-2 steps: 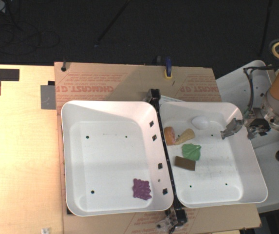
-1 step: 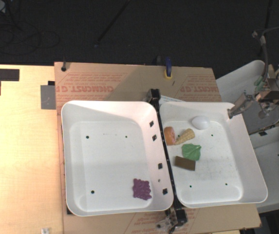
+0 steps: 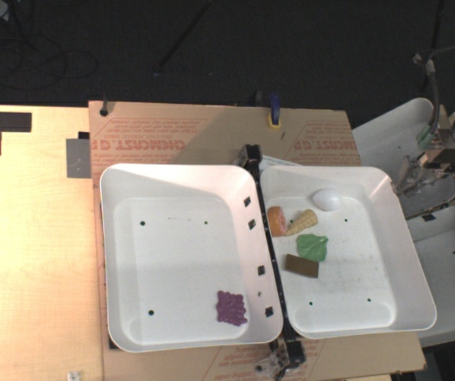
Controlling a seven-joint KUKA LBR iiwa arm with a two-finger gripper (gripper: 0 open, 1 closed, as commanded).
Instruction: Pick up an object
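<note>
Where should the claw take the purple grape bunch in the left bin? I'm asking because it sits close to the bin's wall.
Probably from straight above, closing across the middle of the purple grape bunch. It lies flat and alone on the floor of the left bin, just clear of the right wall, so fingers set parallel to that wall seem safest.

Dark floor [image 3: 211, 38] with cables, pale wooden bench [image 3: 28, 252], brown cardboard sheet [image 3: 179, 137]

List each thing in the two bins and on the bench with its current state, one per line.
left bin: flat on the bench, holds the purple grapes
purple grapes: lying loose near the front right corner
right bin: flat, holds five items
white egg: resting loose
orange piece: touching the cone
cone: lying on its side
green leaf: lying flat
brown block: lying flat
</note>
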